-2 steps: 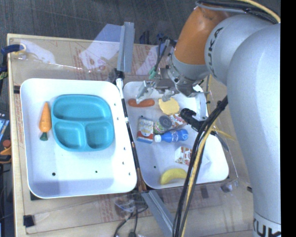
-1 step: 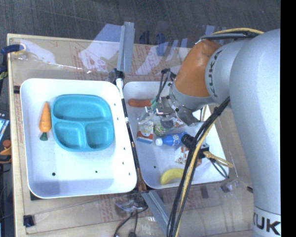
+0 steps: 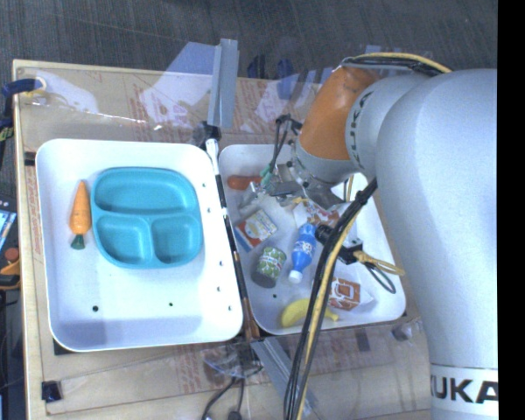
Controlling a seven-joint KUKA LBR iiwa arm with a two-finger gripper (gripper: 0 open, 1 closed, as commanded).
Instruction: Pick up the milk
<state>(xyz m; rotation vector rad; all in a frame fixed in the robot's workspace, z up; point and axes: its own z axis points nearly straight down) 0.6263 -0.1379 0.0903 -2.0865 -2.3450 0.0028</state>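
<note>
In the right bin (image 3: pixel 245 300), a small white carton with red print (image 3: pixel 258 227), which looks like the milk, lies left of centre. My gripper (image 3: pixel 276 187) hangs low over the bin's far half, just above and behind that carton, under the orange-banded wrist (image 3: pixel 332 116). The wrist body hides how the gripper meets the carton. A second white and red carton (image 3: pixel 345 294) lies near the front right corner, partly behind a cable.
Also in the right bin are a blue bottle (image 3: pixel 303 250), a green can (image 3: pixel 269 266), a banana (image 3: pixel 296 313) and a red item (image 3: pixel 239 182). The left bin (image 3: pixel 131 322) holds a blue divided plate (image 3: pixel 149 215) and a carrot (image 3: pixel 80 210). The arm (image 3: pixel 437 234) covers the right side.
</note>
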